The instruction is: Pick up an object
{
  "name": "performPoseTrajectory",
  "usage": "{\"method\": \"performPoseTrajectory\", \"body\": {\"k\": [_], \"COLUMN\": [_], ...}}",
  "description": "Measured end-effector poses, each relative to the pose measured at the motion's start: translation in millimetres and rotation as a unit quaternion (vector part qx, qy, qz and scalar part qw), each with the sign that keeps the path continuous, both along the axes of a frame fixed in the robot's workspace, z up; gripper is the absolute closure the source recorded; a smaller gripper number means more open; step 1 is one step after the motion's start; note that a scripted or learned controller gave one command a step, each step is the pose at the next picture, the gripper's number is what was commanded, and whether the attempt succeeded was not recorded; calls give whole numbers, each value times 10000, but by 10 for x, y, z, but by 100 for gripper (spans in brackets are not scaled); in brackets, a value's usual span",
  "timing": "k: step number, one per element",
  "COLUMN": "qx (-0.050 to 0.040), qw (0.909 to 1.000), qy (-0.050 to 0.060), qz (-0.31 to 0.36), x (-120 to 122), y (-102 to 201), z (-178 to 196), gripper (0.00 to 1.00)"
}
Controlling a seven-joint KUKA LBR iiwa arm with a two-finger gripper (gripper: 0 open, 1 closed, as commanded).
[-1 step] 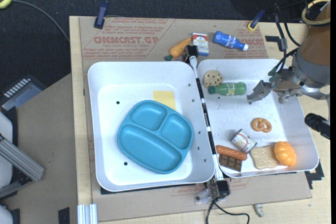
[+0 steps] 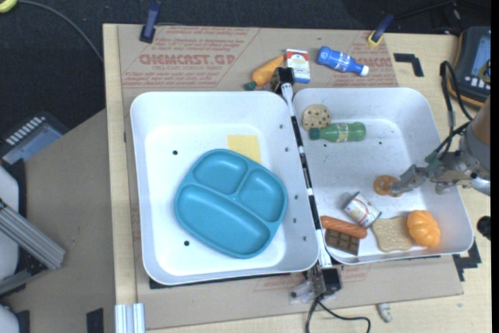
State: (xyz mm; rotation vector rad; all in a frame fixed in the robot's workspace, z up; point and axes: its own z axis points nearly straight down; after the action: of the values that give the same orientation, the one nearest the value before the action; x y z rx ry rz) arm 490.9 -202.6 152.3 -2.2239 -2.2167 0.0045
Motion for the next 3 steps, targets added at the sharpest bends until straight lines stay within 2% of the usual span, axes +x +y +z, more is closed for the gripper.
{"method": "performPoseTrajectory", "body": {"k": [1, 2, 3], "qx": [4, 1, 11], "qw": [10000, 10000, 10000], "qy": [-22, -15, -6], "qz": [24, 14, 18], "x": [51, 520, 307], "y": [587, 315, 545], "z": [286, -485, -381], "gripper": [0, 0, 0]}}
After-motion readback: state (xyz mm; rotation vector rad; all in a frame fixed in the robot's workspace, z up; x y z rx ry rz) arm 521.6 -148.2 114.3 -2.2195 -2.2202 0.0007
